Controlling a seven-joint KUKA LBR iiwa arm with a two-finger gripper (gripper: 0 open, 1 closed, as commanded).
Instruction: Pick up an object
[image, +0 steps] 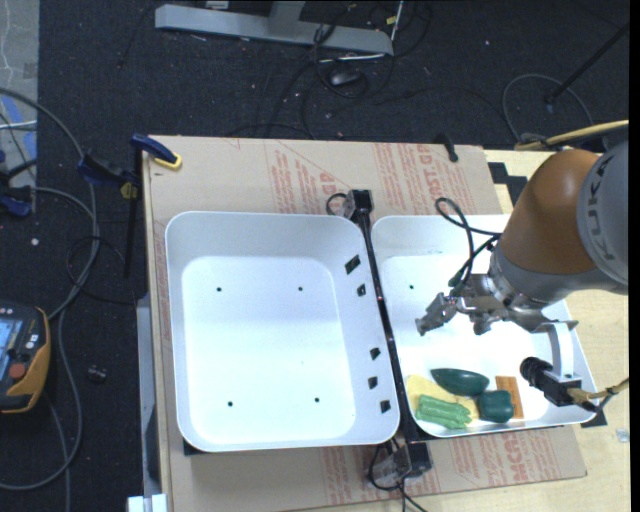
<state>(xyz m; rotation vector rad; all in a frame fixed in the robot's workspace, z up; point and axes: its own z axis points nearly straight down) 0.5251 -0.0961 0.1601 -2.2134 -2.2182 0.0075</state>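
Small toys (462, 395), green, teal, yellow, orange, clustered at near edge of right bin (400, 240), likely slid there. Gripper (458, 310) hovers above bin middle, fingers spread, nothing between them. Left bin (185, 300) alongside.

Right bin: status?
Tool above right bin, nothing seen held. Green objects, dark green piece, yellow piece clustered at near edge. Nothing blocking.

You see two bins (265, 330) of smooth white plastic with a soft sheen, on a matt brown cardboard sheet (300, 175) printed in red. The arm's orange band (560, 225) looks glossy; the gripper (455, 310) looks like dull grey metal. The green items (460, 395) look like smooth plastic.
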